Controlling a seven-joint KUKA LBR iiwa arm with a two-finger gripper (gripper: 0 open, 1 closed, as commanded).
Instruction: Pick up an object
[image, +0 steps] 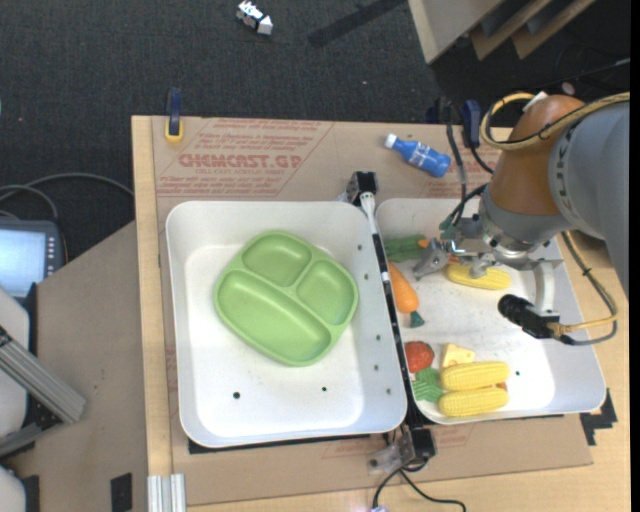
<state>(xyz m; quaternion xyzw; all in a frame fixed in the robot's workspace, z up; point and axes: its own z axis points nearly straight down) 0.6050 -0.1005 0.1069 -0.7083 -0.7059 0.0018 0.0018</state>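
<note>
Banana (480, 277) | lies in right bin (575, 385), at its 1 o'clock, just under pincer (470, 262) | long axis runs 9-to-3 | you cannot tell if pincer is spread or pinching | drop straight down, close across the short width, clear of carrot (402, 290) at 9.

hand (470, 258) fingers masked by wrist, yellow banana (480, 277) partly covered, arm (590, 150) cropped right

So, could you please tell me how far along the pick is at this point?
Done: the arm is down in the right bin, its gripper low by a yellow toy. In hand: I see nothing clearly held. Left: grasp and lift; the carrot and corn cobs lie untouched.
</note>
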